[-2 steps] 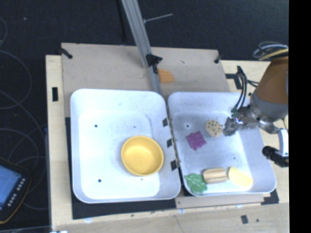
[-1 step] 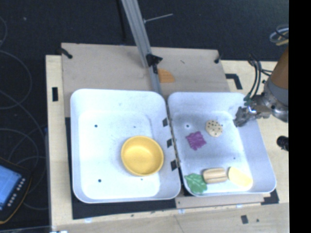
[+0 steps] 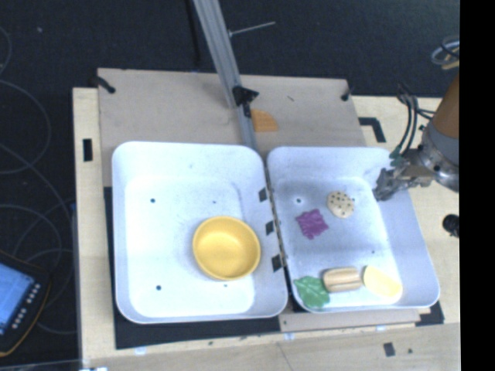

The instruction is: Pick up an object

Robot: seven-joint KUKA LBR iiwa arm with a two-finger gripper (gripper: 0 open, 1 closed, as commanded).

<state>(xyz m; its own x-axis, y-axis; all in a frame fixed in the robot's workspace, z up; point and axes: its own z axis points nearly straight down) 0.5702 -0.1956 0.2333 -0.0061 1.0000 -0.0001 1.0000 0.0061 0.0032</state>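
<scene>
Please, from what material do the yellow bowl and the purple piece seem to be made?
The yellow bowl, in the left bin, looks like moulded plastic: even colour, smooth rounded rim, soft sheen inside. The purple piece, in the right bin, looks matte and irregular, maybe foam, rubber or cloth; the view is too coarse to say which.

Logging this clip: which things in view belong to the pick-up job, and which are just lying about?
Job: gripper at the right bin's rim; speckled ball, purple piece, tan cylinder, yellow piece, green piece.

Lying about: yellow bowl, left bin, handheld screen.
</scene>
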